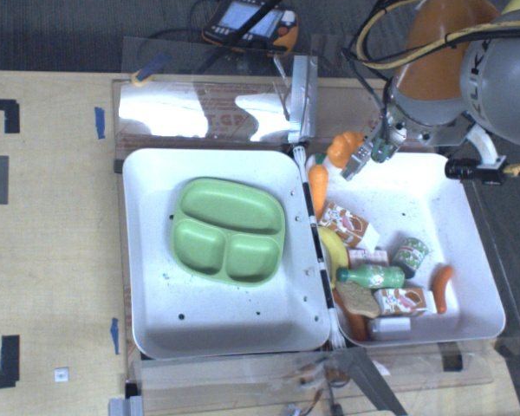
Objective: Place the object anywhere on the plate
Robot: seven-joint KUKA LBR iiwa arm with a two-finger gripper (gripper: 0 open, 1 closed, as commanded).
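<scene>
Camera view is showing the gripper (357,165) hovering; whether it is gripping, I cannot tell. Just beside it, the carrot (317,189) is looking light, stiff, smooth; gripping mid-body seems best.

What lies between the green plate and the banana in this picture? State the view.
In the camera view, between the green plate and the banana lie bare left bin floor and the two bins' adjoining rims; nothing else.
</scene>
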